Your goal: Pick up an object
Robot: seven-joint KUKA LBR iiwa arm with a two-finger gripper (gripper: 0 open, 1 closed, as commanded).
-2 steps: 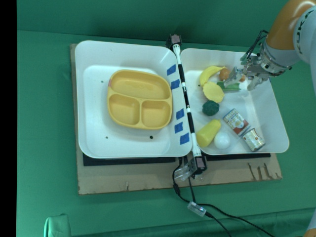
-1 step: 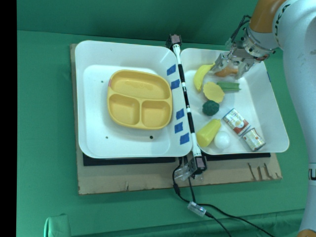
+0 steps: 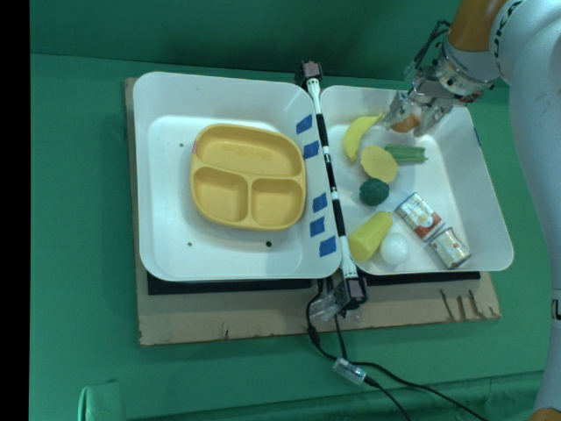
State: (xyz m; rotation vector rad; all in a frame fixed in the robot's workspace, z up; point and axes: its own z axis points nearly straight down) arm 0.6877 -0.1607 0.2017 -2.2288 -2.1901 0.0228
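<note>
My gripper [image 3: 410,119] hangs over the far part of the right bin [image 3: 478,191]. A small orange object [image 3: 405,124] shows between its fingers, and the gripper is shut on it. Just below it lies a green stalk-like vegetable [image 3: 406,153]. A yellow banana-shaped piece [image 3: 358,135] and a yellow slice [image 3: 379,163] lie to the gripper's left. Nearer the front of that bin are a dark green broccoli [image 3: 374,191], a long yellow piece [image 3: 370,235], a white ball [image 3: 394,249] and two small cans [image 3: 418,215] [image 3: 449,247].
The left bin [image 3: 166,130] holds a yellow divided plate [image 3: 248,176]. A black-and-white bar with blue tape tabs [image 3: 324,174] runs between the bins. Cables [image 3: 351,371] trail off the bench's front edge. The arm [image 3: 526,77] comes down the right side.
</note>
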